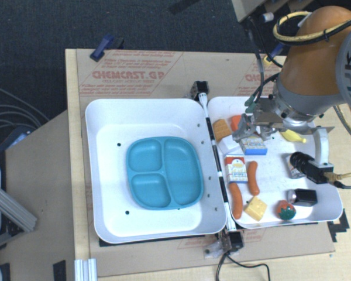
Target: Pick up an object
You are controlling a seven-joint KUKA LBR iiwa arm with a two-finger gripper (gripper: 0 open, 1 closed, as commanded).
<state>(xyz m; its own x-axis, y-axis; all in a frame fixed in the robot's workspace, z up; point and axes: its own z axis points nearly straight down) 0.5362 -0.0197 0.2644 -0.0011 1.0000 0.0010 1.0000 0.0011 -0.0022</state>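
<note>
Camera view: "CHEMCAST" is printed on the board (128, 74) behind the blue tray (164, 172); right of it, the gripper (250, 134) is lowered, its state unclear.

Grey arm (307, 95), orange band (322, 37), yellow cable (289, 22) looped above.

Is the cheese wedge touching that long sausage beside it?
Touching: the camera view shows the cheese wedge pressed against the long sausage's lower end, with no gap.
</note>
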